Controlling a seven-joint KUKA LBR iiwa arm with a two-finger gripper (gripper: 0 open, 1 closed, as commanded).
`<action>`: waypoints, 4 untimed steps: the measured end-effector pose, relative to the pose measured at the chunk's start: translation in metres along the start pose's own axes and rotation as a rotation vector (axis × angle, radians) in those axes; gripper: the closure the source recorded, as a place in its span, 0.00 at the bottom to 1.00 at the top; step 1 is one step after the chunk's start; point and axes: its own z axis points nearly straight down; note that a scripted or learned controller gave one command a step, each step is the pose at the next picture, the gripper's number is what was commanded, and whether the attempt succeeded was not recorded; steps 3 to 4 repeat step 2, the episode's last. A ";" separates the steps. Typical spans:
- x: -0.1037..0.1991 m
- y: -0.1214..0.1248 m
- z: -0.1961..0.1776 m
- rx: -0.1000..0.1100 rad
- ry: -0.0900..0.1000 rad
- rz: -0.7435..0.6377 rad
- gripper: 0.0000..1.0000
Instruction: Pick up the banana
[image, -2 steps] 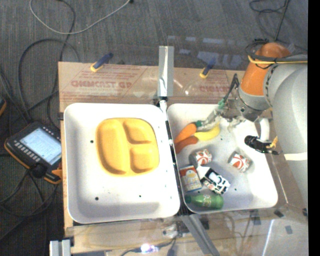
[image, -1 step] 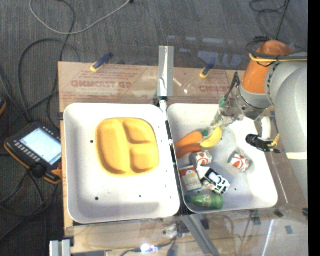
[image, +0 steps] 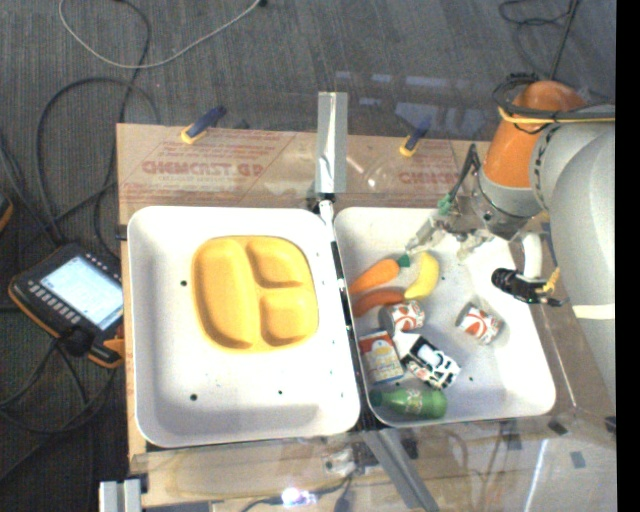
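Banana (image: 424, 275) lies in the right bin (image: 530, 385), its end against a carrot (image: 375, 274), with cans and a carton crowded below, so an approach from above looks the cleanest to me. Jaws hang just over its upper end, spread wide, nothing between them; the gripper (image: 447, 232) seems lined up to straddle it. Left bin (image: 160, 400) carries a yellow tray (image: 257, 290).

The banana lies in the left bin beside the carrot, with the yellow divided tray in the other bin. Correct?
Not quite. The camera view shows the banana beside the carrot in the right bin, not the left. The yellow divided tray does sit in the other bin, the left bin.
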 end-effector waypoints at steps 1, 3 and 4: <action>-0.005 -0.005 0.014 -0.010 0.004 0.012 0.00; -0.005 -0.004 0.004 -0.012 -0.001 0.009 1.00; -0.005 -0.004 0.004 -0.012 -0.001 0.009 1.00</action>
